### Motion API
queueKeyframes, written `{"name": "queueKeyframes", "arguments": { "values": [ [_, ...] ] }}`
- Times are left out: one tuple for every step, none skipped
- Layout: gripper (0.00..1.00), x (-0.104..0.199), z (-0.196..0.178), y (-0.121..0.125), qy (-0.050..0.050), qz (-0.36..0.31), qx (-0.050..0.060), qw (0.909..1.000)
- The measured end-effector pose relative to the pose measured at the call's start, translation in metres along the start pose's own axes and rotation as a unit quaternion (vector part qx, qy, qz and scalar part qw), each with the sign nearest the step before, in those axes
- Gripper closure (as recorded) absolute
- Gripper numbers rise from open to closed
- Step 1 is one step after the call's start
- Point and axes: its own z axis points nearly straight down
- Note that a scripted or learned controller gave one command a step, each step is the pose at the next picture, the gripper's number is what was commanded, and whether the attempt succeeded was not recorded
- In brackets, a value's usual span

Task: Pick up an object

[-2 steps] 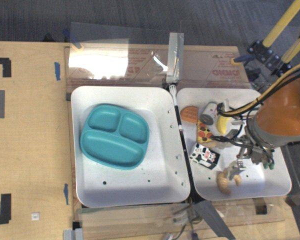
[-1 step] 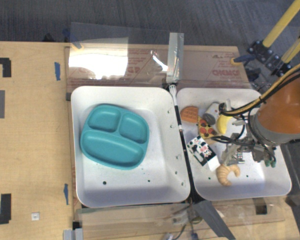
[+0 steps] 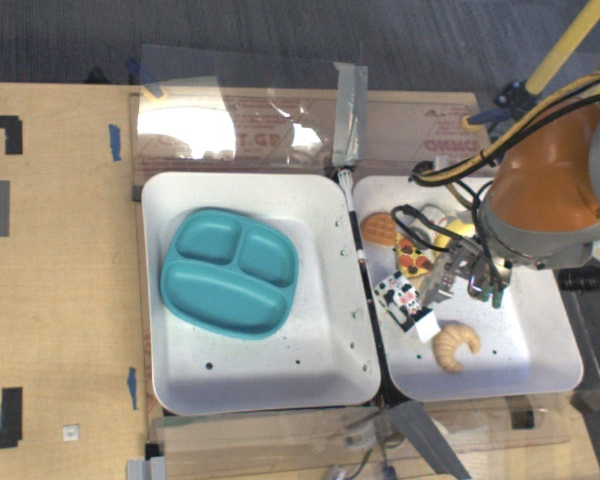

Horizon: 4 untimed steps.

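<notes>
— While the arm reached in, what lay in the left white bin (image 3: 320, 218)?
— A teal three-compartment plastic plate (image 3: 229, 273), near its centre.
— And the right white bin (image 3: 540, 353)?
— A tan toy croissant (image 3: 454, 345) near its front edge, a black-and-white patterned block (image 3: 399, 295) towards the left wall, and a pizza-slice toy (image 3: 412, 258) and orange round piece (image 3: 380, 229) behind; the gripper (image 3: 442, 286) hovered there, grip state unclear.

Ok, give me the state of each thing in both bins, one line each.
Teal divided plate: right side up in the left bin.
Croissant: loose on the right bin floor.
Spotted black-and-white item: beside the hand.
Pizza slice: flat, partly under cables.
Waffle-like brown piece: near the divider.
</notes>
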Motion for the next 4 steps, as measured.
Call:
{"name": "queueKeyframes", "arguments": {
  "values": [
    [1.0, 0.011, 0.002, 0.051, 0.002, 0.28, 0.002, 0.9601],
    [1.0, 0.045, -0.103, 0.093, 0.0, 0.311, -0.001, 0.9504],
    [1.0, 0.075, -0.003, 0.06, 0.003, 0.645, 0.006, 0.7641],
    [1.0, 0.074, -0.036, 0.063, 0.001, 0.329, 0.002, 0.9444]
  ]
}}
